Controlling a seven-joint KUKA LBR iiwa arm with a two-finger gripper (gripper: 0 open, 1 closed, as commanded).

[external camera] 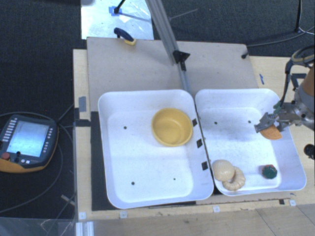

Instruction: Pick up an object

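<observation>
My gripper (266,124) reaches in from the right over the right bin (231,102), near its right wall. A flat orange object (272,133) lies directly under the gripper's tip, partly covered by it; whether it is gripped or just resting on the bin floor is not visible. Near the right bin's front edge lie a round cream piece (222,169) and a curved tan piece (237,179), touching each other. A small dark green object (269,171) sits in the front right corner. A yellow bowl (171,127) stands upright in the left bin (123,161).
A slanted metal pole (165,28) crosses the board behind the bins and ends at the divide between them. A blue and yellow clamp (124,35) sits at the board's back left. A teach pendant (24,141) lies on the floor at far left.
</observation>
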